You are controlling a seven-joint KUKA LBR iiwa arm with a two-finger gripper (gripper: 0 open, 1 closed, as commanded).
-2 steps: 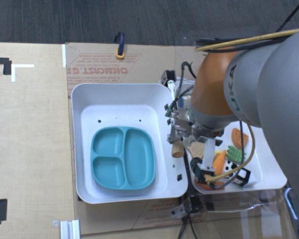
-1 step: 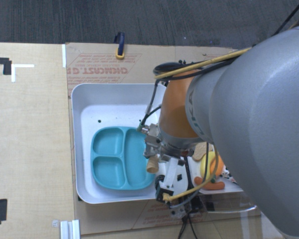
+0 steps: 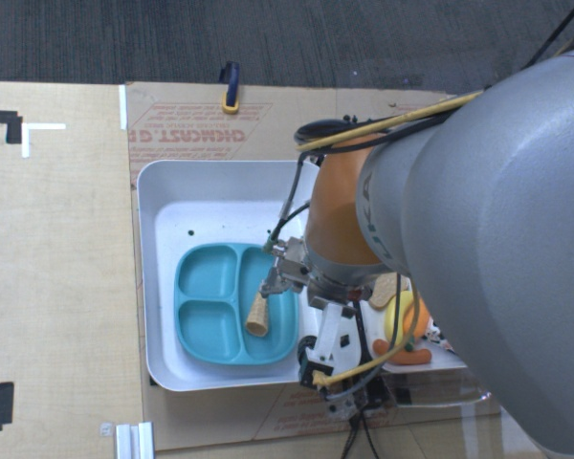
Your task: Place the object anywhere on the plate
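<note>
A sheet of brown cardboard (image 3: 48, 285) covers the bench on the left, and a small blue clamp (image 3: 230, 86) sits at the far edge of the printed cardboard behind the bins. The left shallow white plastic bin (image 3: 163, 194) holds a turquoise plastic plate with three compartments (image 3: 210, 304), lying toward the near side of the bin. On the plate's long right compartment, near its near end, rests a short tan cork-like cylinder (image 3: 258, 314), tilted with one round end facing the camera. Just above and right of this cylinder is the two-finger gripper (image 3: 275, 280); the cylinder's upper end seems to meet the fingertips, but whether it is gripped or let go cannot be told. Further right, the grey arm with its orange band (image 3: 340, 213) covers most of the right bin, where yellow, orange and tan objects (image 3: 402, 318) peek out beneath it.
</note>
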